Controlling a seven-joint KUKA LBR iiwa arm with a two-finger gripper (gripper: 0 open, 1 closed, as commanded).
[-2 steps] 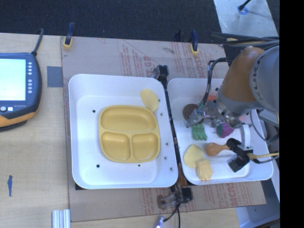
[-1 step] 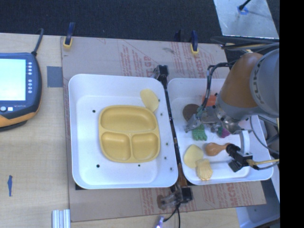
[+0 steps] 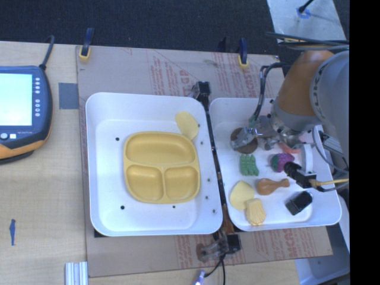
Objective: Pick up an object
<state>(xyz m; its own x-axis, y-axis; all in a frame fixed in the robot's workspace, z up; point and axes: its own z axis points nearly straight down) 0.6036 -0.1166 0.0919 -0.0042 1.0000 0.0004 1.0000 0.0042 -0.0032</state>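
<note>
The right bin (image 3: 221, 159) holds several small toys: a brown round piece (image 3: 241, 140), a green piece (image 3: 248, 164), a purple piece (image 3: 281, 159), a tan drumstick (image 3: 271, 186), a pale yellow wedge (image 3: 240, 193), a yellow corn cob (image 3: 255, 212) and a black block (image 3: 298, 202). My gripper (image 3: 259, 134) hangs low over the far part of this bin, right beside the brown piece. The grey arm with its orange band (image 3: 300, 88) covers the bin's far right corner.
The left bin (image 3: 101, 159) holds a yellow divided plate (image 3: 161, 166) and a pale yellow piece (image 3: 187, 124) at its far right. A teach pendant (image 3: 21, 108) lies on the bench at the left. Clamps (image 3: 85, 47) hold the cardboard's far edge.
</note>
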